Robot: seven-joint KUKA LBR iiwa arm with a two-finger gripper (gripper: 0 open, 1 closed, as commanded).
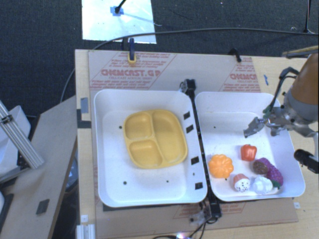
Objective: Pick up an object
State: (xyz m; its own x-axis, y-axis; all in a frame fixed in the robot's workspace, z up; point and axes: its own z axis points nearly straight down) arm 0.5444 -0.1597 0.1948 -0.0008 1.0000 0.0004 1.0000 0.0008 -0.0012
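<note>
Claw [255,127]: seen over the right bin at about 2 o'clock of that bin's middle; whether it is parted or closed cannot be told; nothing is seen between its tips.
Arm [304,91]: entered from 3 o'clock.
Right bin [224,103]: five toys are gathered toward its 5 o'clock corner.
Red pepper [248,152]: lies just at 6 o'clock of the claw, apart from it.
Orange pumpkin [221,166]: lies at 9 o'clock of the pepper.
Purple grapes [268,169]: lie at 4 o'clock of the pepper.
White toy [262,184]: touches the grapes at 6 o'clock.
Small spotted toy [241,183]: lies beside the pumpkin.
Left bin [107,133]: a yellow divided plate [154,138] is held at its middle.
Desk [164,68]: both bins are carried.
</note>
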